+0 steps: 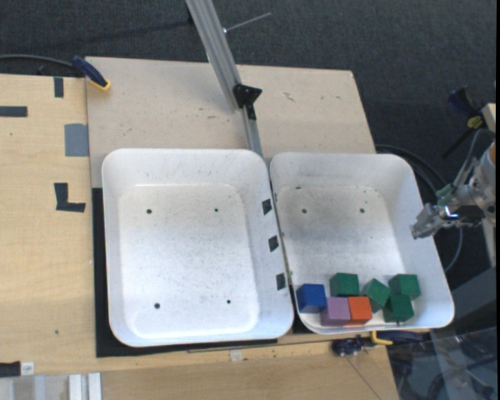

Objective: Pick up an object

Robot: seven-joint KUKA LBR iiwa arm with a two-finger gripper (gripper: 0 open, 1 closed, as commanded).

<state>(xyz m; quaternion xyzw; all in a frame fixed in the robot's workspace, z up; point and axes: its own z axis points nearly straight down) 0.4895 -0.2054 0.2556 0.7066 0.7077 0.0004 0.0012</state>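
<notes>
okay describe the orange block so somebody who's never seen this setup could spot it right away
Look at the right-hand white bin, then down to the cluster of small blocks along its near edge. The orange block sits in the front row of that cluster, with the purple block touching its left side. It is the only orange one; the others are blue, purple or green.

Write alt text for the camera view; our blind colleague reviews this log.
Small blocks, green, blue, purple and orange, cluster in the near corner of the right bin. The gripper sits over that bin's right rim, apart from them, and the left bin lies alongside.
</notes>
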